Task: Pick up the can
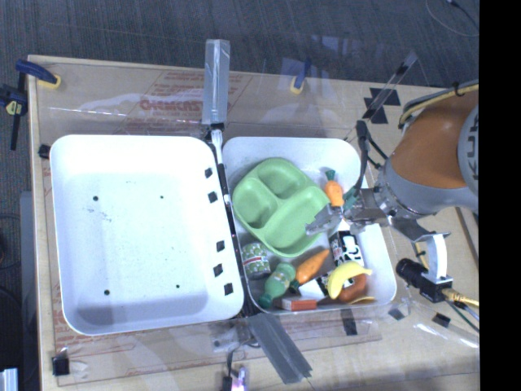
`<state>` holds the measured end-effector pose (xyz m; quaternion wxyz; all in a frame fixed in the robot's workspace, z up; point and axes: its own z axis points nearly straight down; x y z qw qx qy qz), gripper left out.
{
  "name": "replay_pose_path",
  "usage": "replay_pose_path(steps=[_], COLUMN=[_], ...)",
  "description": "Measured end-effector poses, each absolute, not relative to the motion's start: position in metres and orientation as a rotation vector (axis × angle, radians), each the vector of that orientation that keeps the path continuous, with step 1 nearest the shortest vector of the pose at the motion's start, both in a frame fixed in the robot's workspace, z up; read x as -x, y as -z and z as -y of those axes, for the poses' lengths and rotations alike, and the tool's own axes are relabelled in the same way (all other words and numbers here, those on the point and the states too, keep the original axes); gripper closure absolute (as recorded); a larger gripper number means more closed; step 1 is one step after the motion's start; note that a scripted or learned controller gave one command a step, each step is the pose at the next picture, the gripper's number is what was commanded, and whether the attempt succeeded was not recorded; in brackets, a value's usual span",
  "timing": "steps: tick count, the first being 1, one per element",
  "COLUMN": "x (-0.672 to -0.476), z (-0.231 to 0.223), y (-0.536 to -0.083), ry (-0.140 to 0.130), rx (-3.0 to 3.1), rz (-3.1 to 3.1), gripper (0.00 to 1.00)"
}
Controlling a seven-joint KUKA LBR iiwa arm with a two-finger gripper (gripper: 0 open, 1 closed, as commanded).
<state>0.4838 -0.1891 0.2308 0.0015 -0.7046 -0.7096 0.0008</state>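
Where the two white bins meet, the can (256,259) lies in the right bin (281,147), tucked against the divider side and half under the rim of a green divided plate (277,204). That plate takes up most of the bin's upper half and overhangs the can from above. Just right of the can sits a green bottle-like item (278,282), then an orange carrot-shaped piece (313,265), a banana (346,277) and a red-orange object (299,304) near the lower wall, all packed closely together. Another small carrot (333,192) rests by the plate's right edge. Only part of the can's patterned side shows, so its long axis and which way it faces cannot be told.

The gripper (335,218) hangs at the plate's right rim, well apart from the can, with the plate between them. Its metal fingers blur against the plate and clutter, so how wide they stand and whether they grasp anything cannot be told. The left bin (130,235) lies beside it.
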Motion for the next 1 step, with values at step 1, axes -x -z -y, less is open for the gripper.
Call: replay_pose_path(steps=[1], x=[-0.4829], z=[0.1657], y=[-0.0932], ry=[-0.005], rx=[2.296], rz=[2.16], gripper=[0.0])
